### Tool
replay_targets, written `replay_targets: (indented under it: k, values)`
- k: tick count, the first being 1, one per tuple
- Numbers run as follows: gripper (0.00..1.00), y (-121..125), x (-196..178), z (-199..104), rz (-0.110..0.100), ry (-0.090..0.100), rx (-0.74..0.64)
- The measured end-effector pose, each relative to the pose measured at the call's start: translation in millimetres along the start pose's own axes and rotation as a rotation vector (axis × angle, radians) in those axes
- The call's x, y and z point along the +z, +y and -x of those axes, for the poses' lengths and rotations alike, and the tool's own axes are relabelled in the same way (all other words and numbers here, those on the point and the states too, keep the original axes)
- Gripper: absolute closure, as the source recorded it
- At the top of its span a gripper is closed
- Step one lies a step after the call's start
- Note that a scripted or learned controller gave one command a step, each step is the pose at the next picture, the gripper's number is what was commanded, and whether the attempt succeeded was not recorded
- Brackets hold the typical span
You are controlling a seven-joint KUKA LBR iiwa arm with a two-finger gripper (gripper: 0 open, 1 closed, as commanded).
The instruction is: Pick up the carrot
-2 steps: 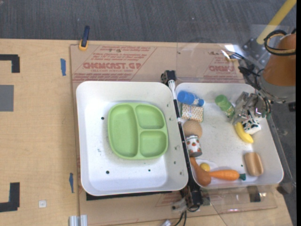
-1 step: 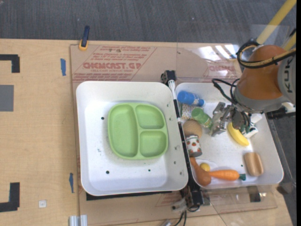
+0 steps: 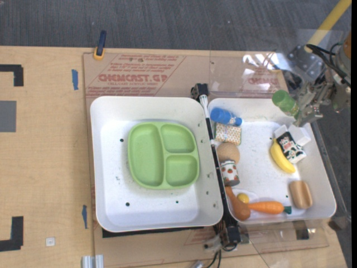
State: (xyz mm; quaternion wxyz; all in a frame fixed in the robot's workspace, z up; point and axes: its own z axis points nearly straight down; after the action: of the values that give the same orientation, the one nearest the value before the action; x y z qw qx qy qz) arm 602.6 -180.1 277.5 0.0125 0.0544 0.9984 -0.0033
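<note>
Carrot (image 3: 265, 207): lying flat along the right bin's (image 3: 326, 175) front edge; likely light, rigid, smooth plastic, best pinched across its thick middle. Gripper (image 3: 304, 115), rear right corner: finger state indeterminable.

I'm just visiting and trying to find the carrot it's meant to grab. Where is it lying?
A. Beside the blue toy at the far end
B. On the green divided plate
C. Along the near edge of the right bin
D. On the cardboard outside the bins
C: the carrot lies along the near edge of the right bin, beyond the banana.
</note>
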Motion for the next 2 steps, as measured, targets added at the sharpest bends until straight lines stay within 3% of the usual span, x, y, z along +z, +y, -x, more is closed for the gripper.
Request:
replay_targets:
  k: [1, 2]
  values:
    - [1.0, -41, 112, 9, 0.016, 0.024, -0.484]
    - [1.0, -35, 155, 52, 0.009, -0.002, -0.842]
